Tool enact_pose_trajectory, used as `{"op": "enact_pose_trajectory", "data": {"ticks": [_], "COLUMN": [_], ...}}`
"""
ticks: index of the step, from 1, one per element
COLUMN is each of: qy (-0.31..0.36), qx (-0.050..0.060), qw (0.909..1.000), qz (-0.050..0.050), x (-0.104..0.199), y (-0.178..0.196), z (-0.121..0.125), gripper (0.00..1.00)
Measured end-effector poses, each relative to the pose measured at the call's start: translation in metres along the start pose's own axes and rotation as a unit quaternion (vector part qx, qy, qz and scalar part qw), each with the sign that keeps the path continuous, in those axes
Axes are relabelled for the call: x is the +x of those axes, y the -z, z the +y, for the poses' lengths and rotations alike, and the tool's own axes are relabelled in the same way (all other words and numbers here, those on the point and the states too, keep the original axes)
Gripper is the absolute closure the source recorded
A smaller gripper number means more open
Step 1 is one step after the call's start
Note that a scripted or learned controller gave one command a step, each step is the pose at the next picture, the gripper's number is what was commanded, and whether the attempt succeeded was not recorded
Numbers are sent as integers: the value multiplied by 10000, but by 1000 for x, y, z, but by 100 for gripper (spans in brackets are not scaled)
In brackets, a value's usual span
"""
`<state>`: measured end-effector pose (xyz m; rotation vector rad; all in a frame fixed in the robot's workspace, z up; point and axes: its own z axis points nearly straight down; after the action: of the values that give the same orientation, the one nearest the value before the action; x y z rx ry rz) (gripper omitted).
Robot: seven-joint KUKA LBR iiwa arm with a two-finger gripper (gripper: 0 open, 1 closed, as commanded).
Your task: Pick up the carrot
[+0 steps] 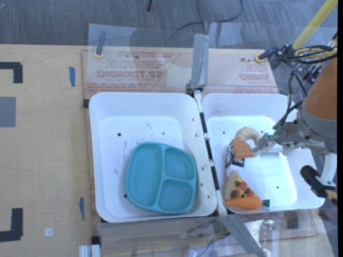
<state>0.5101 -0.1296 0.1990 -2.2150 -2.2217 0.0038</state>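
meanwhile the right bin [278, 103] holds carrot [247, 202], pizza slice [236, 186] and croissant [248, 134]; claw [264, 143] state unclear.

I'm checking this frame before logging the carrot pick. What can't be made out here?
- Tool in the camera view: too small and blurred to tell how its fingers stand, or whether it touches the waffle.
- Carrot: its upper edge is overlapped by the pizza slice, so contact is unclear.
- Dark packet: partly covered by the waffle, no label readable.
- Arm: cut off by the right edge.
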Motion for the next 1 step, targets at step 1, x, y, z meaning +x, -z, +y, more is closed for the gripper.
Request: {"op": "enact_pose_trajectory", "data": {"ticks": [1], "qy": [2230], "qx": [-73], "qw": [9748], "qz": [-21], "x": [-1], "y": [-55], "z": [41], "gripper": [0]}}
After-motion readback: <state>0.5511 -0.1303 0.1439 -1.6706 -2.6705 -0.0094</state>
